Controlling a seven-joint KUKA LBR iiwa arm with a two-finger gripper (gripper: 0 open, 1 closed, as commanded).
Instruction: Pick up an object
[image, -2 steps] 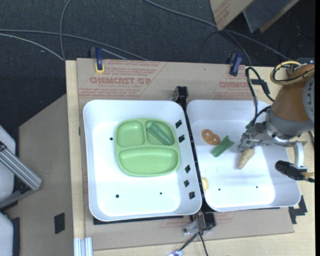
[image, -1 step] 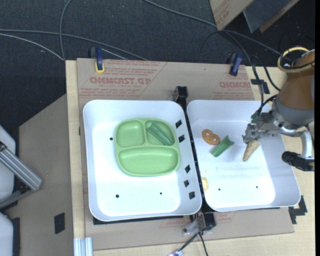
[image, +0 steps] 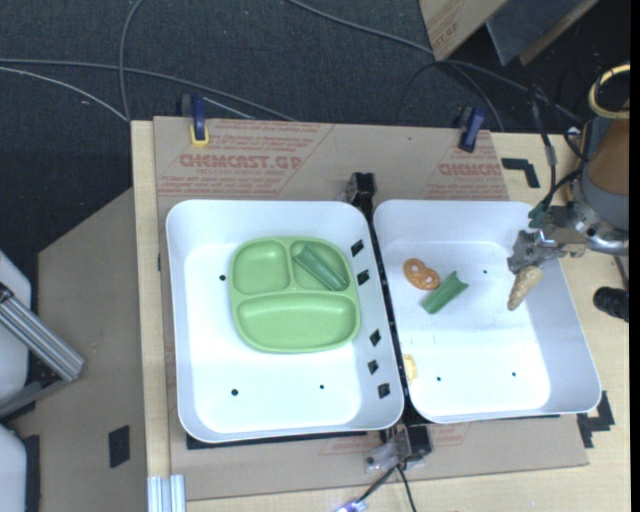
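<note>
Right bin (image: 560, 390) front rim, arm over far-right side, gripper (image: 527, 268) clamped on tan object (image: 521, 289).

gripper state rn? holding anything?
Gripper: shut on the tan object, which hangs from its fingers over the right bin.

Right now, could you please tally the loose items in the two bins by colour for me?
Green: 3, namely the divided plate, the piece lying in its upper right compartment and the piece in the right bin
Orange-brown: 1, the pretzel-shaped piece
Tan: 1, the piece just below the gripper
Yellow: 1, the bit at the right bin's left edge
Total: 6
</note>
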